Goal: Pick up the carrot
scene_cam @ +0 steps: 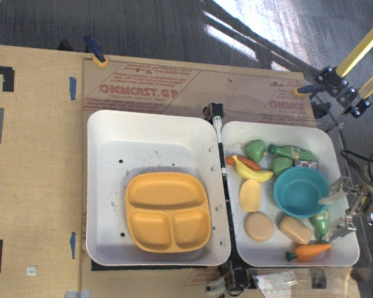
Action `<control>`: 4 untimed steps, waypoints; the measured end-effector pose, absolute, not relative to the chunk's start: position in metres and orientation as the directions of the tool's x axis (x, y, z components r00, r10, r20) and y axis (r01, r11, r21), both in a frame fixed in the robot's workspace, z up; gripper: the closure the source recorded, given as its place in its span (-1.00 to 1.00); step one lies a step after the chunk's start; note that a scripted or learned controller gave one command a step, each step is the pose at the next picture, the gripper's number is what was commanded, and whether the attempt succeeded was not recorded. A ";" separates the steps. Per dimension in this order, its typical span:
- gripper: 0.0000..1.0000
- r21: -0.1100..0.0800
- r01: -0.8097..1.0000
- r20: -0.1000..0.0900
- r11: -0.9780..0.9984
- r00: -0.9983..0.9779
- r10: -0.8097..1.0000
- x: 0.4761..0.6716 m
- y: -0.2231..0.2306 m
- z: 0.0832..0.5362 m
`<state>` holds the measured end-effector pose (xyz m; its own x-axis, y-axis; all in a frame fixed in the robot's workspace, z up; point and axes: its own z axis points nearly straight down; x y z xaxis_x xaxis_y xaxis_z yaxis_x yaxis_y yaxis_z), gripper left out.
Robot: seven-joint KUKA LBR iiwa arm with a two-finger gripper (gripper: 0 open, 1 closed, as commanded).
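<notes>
Nothing done yet, we reckon: carrot (pixel 310 251) lies at the near right corner of the right bin (pixel 344 261), unlifted, w/ bread roll (pixel 295 230) just behind. Farther back, blue bowl (pixel 300 191). Gripper (pixel 350 211) sits at right rim, near carrot; we can't tell its state.

Two shallow white bins (pixel 102 171) sit on the desk. One orange divided plastic plate (pixel 167 211) lies in one bin. The other bin (pixel 342 251) holds one orange carrot (pixel 311 251), one yellow banana (pixel 252 171), one teal bowl (pixel 300 191) and one green bottle (pixel 292 153).
</notes>
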<state>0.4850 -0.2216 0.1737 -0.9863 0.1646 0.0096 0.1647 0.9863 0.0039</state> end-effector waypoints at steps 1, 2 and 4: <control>-1.00 0.002 0.307 -0.009 0.952 -0.952 0.307 0.482 -0.175 0.215; -1.00 0.001 0.535 0.001 0.845 -0.845 0.535 0.480 -0.160 0.179; -1.00 -0.003 0.593 0.006 0.805 -0.805 0.593 0.478 -0.225 0.294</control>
<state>0.4785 -0.2248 0.2943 -0.8050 0.5933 0.0063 0.5933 0.8050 -0.0031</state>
